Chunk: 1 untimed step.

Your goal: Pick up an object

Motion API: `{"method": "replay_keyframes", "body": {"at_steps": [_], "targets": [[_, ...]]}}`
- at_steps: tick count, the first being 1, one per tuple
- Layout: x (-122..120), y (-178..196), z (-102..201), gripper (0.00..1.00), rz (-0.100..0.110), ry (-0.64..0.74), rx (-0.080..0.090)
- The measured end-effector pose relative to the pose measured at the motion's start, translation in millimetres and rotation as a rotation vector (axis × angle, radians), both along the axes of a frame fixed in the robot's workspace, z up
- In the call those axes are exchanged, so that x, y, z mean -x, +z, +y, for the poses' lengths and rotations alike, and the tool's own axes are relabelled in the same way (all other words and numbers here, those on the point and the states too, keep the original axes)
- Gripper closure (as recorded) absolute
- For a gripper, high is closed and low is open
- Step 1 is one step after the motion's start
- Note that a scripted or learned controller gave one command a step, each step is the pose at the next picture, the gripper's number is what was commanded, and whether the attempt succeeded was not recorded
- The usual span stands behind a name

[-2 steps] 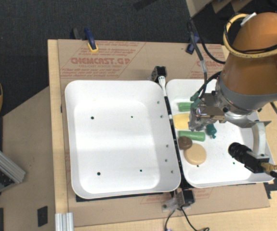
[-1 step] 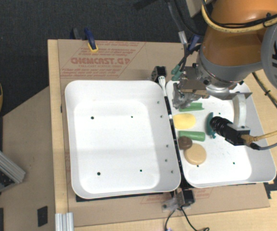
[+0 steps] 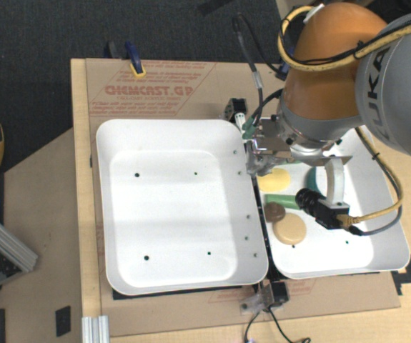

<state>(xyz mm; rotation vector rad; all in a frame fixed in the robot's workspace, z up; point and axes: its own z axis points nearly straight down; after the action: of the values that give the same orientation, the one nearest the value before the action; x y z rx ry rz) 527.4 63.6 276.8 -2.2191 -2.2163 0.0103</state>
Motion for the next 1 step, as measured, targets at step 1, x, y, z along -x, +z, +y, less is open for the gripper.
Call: {"method": "replay_keyframes", "body": {"at_steps": [1], "targets": [[40.7,56.1,5.1,1.0,-0.013,0.003,-0.002]]}}
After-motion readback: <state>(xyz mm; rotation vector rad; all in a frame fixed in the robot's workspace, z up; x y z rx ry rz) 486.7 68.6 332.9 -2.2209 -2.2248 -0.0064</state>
